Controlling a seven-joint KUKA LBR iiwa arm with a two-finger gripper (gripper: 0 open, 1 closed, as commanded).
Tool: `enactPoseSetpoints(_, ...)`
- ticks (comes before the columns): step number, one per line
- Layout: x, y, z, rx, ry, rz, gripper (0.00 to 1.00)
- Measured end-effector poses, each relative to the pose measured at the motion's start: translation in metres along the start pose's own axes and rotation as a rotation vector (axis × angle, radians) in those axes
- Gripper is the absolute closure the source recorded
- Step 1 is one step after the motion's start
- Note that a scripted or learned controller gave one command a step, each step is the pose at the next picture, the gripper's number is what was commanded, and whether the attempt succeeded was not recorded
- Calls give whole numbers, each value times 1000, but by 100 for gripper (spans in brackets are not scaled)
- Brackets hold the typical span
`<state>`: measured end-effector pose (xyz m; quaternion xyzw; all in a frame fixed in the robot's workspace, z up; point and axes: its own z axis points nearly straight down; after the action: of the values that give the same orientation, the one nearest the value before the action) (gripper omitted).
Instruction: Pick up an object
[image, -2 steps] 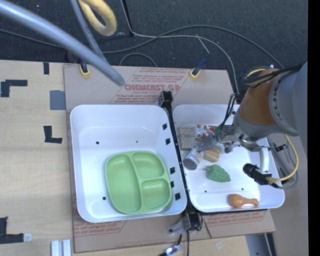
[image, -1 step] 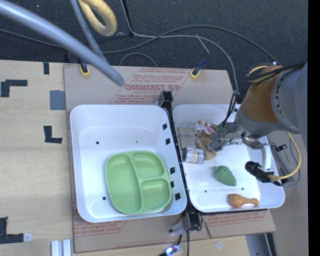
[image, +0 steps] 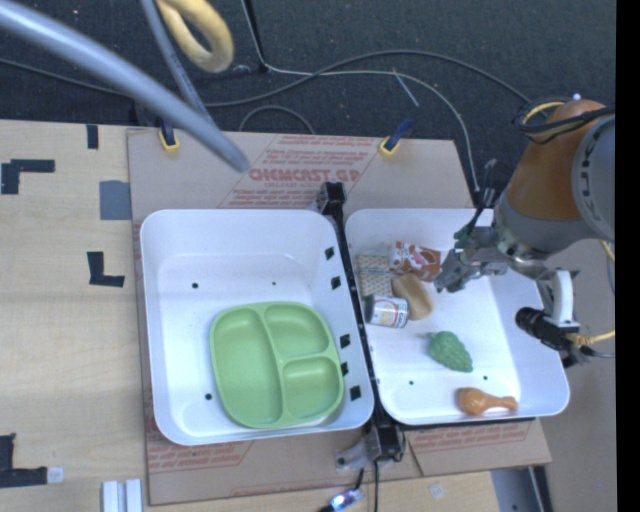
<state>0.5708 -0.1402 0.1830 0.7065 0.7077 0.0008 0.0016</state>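
Note:
The right bin (image: 535, 375) holds several small items. A red and white snack packet (image: 414, 259) lies near its back left, with a tan bread roll (image: 416, 296) and a small can (image: 387, 313) on its side just in front. A green leafy toy (image: 451, 351) rests mid-bin, and an orange drumstick (image: 486, 402) lies by the front wall. My gripper (image: 454, 272) hangs low over the bin's back part, just right of the packet and roll. Nothing shows in its grasp.
The left bin (image: 175, 300) carries a green divided plate (image: 277, 365). The grey arm with its orange band (image: 555, 160) comes in from the right above the right bin's far edge. A black divider (image: 348, 300) runs between the bins.

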Motion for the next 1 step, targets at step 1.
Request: enactPoseSetpoints(1,0,1,-37,0,0,0,100)
